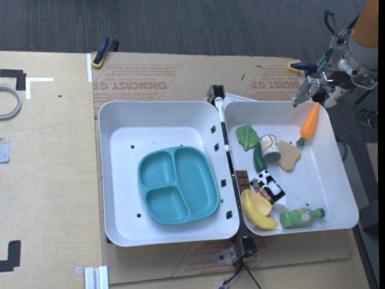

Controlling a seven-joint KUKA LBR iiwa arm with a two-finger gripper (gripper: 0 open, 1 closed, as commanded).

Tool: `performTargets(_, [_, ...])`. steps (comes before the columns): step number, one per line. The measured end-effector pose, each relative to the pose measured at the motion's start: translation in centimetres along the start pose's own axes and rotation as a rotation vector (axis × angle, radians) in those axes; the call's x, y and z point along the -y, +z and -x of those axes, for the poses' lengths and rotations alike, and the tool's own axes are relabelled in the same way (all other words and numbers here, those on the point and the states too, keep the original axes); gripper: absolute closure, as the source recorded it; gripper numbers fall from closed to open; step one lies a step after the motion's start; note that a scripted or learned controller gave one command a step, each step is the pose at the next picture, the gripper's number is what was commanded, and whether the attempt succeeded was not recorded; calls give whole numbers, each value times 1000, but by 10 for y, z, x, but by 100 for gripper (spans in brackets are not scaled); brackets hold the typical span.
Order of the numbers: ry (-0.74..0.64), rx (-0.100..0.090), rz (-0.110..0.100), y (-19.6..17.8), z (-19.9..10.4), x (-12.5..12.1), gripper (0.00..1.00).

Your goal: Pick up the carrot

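White right-hand bin (337,179) holds the clutter, and the carrot (309,121) hangs over its far right corner, top end pinched in the gripper (315,95). I'd lift straight and slow so it doesn't slip.

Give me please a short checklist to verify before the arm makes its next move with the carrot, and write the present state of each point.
1. Carrot is off the floor of the right bin, hanging under the gripper: ok.
2. Top of the carrot sits between the fingers: ok, it seems so, but the grip depth cannot be read.
3. Carrot hangs straight: not ok, it tilts, with its tip down and to the left.
4. Carrot is apart from the cracker and the can below: ok.
5. Carrot is free of the bin's far rim: cannot tell, it hangs close to that corner.
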State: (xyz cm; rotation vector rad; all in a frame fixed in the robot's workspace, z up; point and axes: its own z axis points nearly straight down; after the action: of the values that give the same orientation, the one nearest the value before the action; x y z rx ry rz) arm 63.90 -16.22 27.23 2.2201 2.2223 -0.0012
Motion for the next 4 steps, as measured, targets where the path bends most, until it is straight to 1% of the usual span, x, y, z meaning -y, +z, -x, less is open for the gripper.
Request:
performTargets(1, [-95,0,0,108,41,-20,0])
performTargets(2, [-2,-5,4,165,54,-22,0])
performTargets(3, [252,-11,17,171,47,-27,0])
performTargets(4, [309,3,15,173,22,-24,0])
